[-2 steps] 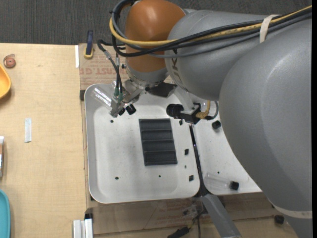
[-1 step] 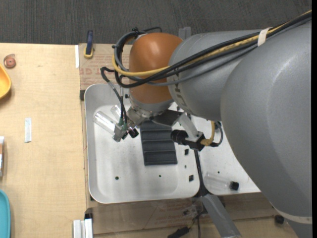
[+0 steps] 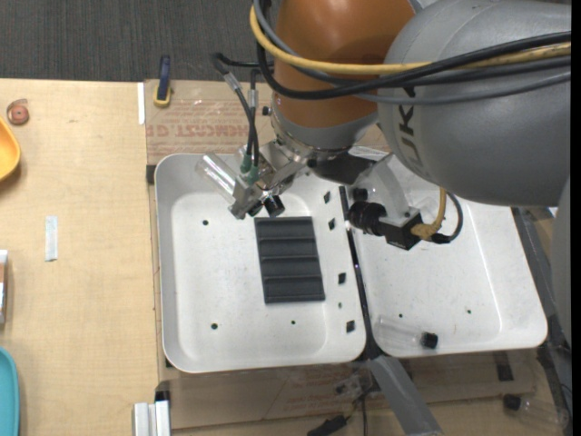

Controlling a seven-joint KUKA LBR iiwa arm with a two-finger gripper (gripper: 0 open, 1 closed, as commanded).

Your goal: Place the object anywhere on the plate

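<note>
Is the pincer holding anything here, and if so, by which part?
It cannot be told. The pincer hangs over the left bin, just above the dark ridged plate; nothing is clearly visible between its fingertips.

A dark, nearly black rectangular plate (image 3: pixel 290 259) lay flat on the floor of the left white bin, slightly right of the frame's centre. Its long side ran from top to bottom of the picture, tilted a little, and shallow ridges divided it crosswise into several bands. A small dark object (image 3: pixel 273 206) sat just above the plate's upper left corner, close to its top edge; whether the two touched could not be told.
</note>
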